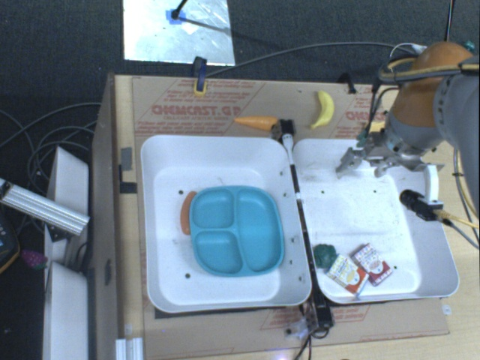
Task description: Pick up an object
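Camera view gives us the gripper [365, 163] spread wide with nothing between its fingers, above the right bin's [442, 276] far end. We see two small packets [360, 266] near that bin's front edge.

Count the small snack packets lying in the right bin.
2: one packet and a second packet touching it, both near the right bin's front edge, beside a dark green item.
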